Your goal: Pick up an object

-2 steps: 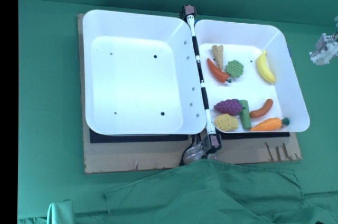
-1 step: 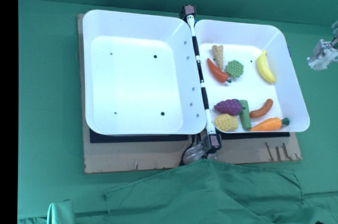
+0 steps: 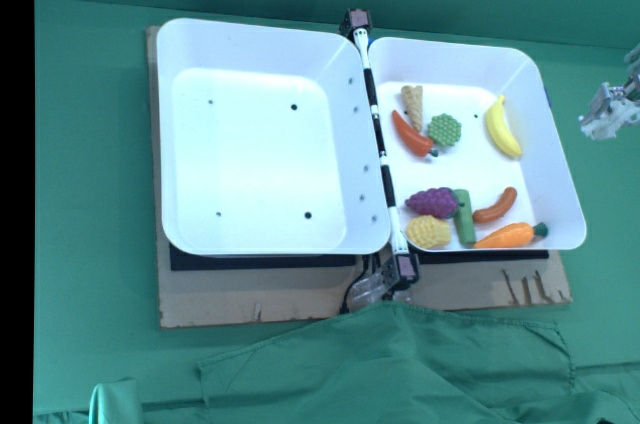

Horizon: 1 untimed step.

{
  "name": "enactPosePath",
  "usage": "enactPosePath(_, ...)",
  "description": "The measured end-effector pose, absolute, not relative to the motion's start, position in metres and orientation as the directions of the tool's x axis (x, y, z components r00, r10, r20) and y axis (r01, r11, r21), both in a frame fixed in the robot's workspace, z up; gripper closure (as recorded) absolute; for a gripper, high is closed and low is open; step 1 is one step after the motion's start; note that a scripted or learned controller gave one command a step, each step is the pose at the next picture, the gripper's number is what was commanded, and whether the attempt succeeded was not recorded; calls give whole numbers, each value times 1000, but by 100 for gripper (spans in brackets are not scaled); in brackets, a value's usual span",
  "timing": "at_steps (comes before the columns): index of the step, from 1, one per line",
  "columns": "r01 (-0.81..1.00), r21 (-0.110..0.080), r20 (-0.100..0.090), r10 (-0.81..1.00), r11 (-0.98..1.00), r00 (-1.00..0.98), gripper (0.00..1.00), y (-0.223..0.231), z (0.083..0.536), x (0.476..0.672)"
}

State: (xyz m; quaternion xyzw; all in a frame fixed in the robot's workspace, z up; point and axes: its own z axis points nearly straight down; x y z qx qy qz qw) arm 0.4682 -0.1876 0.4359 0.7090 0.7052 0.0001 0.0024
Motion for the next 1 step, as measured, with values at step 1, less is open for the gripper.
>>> enactPosePath(1,1000,4,-3,1000,-4,4,100,-187,435,467)
